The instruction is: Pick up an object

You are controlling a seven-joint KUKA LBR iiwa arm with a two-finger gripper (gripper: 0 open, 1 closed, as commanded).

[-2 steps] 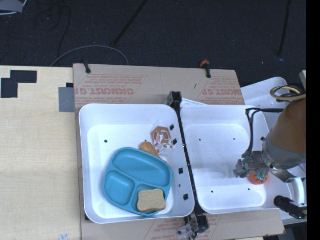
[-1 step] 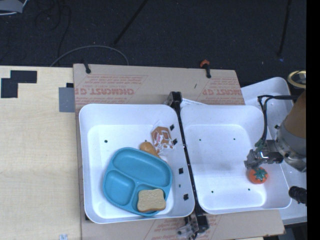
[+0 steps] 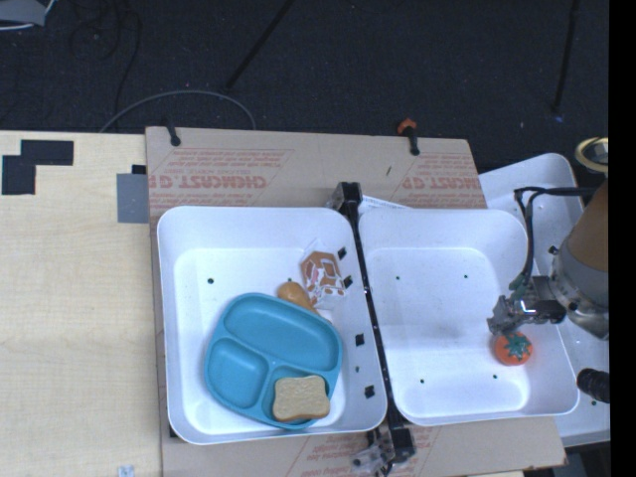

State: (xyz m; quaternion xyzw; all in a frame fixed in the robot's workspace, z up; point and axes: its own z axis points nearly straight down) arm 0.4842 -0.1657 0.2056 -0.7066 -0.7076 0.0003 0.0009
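Start at the gripper (image 3: 509, 316): you see it low over the right bin (image 3: 437, 266), close to that bin's right wall, w/ the arm (image 3: 596, 256) coming in from the right side. Whether it is released or clenched you cannot tell from this view; the tip is small, dark and partly hidden by its own body.

Directly next to the tip, toward the near edge of the bin, lies the small orange-red object (image 3: 513, 350), round, looks like a toy tomato w/ a green top. It sits on the bin floor just below the gripper in the view, maybe touching it, but nothing shows it is between the jaws, so do not count it as grasped.

This relation is what matters: the object is offset a little toward the front of the bench from the tip, not centred under it. It is round, so no long axis to align to; approach angle is free, only the centring counts. The bin wall close by on the right leaves little room, I think.

Farther out, the left bin (image 3: 189, 266) holds a blue divided plate (image 3: 263, 351) w/ a toast slice (image 3: 300, 398) on it, plus a small orange piece (image 3: 293, 293) and a brown-white patterned object (image 3: 322, 274) beside the plate. These are well apart from the gripper, across the divider.
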